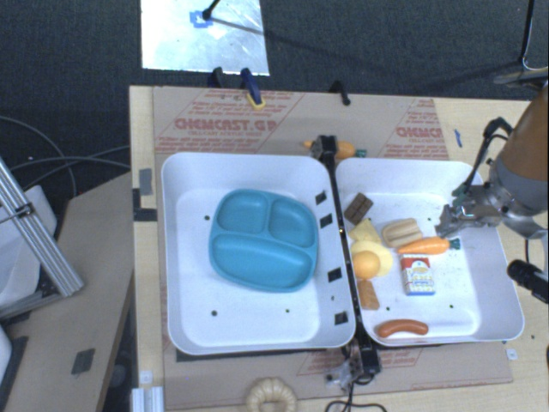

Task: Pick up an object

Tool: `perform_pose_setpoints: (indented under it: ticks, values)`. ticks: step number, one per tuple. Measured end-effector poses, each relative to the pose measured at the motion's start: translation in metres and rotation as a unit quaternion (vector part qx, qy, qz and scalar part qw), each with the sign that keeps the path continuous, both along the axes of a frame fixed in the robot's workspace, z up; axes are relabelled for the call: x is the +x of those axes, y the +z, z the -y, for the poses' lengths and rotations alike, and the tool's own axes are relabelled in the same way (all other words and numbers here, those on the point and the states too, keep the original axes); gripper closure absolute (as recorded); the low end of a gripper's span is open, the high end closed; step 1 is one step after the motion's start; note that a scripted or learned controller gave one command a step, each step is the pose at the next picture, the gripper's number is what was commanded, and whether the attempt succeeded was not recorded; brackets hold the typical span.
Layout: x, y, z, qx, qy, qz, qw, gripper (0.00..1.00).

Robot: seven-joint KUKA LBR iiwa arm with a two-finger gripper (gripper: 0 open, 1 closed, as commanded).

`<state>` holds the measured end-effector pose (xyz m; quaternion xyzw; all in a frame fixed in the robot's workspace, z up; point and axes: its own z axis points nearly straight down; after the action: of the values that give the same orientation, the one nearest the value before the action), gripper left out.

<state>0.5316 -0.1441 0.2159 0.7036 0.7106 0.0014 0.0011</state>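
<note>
You are looking down on a desk (146,316) that carries two shallow white bins side by side; the left bin (184,316) holds a blue divided plate (262,239) lying flat near its middle, while the right bin (493,316) holds all the small items; the arm (523,157) comes in from the right edge and its jaws (452,221) sit low over the right bin's upper right part, just above the tip of a toy carrot (424,246); you cannot tell from this angle whether the jaws are open or closed, and nothing is visibly between them; the carrot lies roughly level, just below a bread roll (401,231) and just above a small red and white box (417,275); to the left of those, near the divider between the bins, you see a yellow piece (364,233) with an orange ball (365,265) resting against it, a brown block (358,206) further up, and a brown stick (369,294) just beneath the ball; a sausage (401,328) lies along the right bin's lower wall, well apart from the jaws; outside the bins, a pale ring (272,395) rests on the desk at the lower edge.
</note>
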Motion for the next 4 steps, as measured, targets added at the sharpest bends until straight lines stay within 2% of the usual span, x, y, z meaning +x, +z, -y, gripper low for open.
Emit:
perform_pose_setpoints:
  ticks: [1,2,3,4]
  values:
    - [0.033,-0.005,-0.052,0.0006,0.001,0.000,1.0000,1.00]
    - [0.074,0.007,-0.093,0.0006,0.000,0.001,1.0000,1.00]
    - [0.109,0.011,-0.147,0.0009,0.000,0.001,1.0000,1.00]
    - [0.108,-0.001,-0.160,-0.0002,-0.002,-0.001,1.0000,1.00]
